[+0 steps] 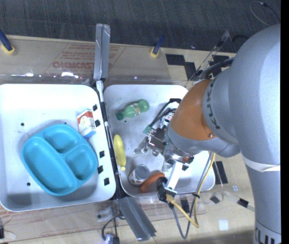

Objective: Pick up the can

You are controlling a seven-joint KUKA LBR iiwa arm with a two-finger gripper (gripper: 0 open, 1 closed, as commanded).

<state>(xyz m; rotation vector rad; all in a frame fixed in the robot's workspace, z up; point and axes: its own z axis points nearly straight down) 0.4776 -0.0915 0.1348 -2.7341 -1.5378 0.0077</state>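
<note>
Cans like this one [139, 174] are awkward: it lies near the front wall of the right bin [115, 93], with a banana [119, 150] just beside it on the left and an orange-red object [152, 180] touching or nearly touching it on the right. The gripper [149, 142] hangs low over the bin floor a little behind the can, under the orange wrist band; whether it is open or closed cannot be told. A clean pick probably calls for centring above the can and straddling its narrow width, clear of both neighbours and the wall. A green bottle [132, 109] lies further back, out of the way.
</note>
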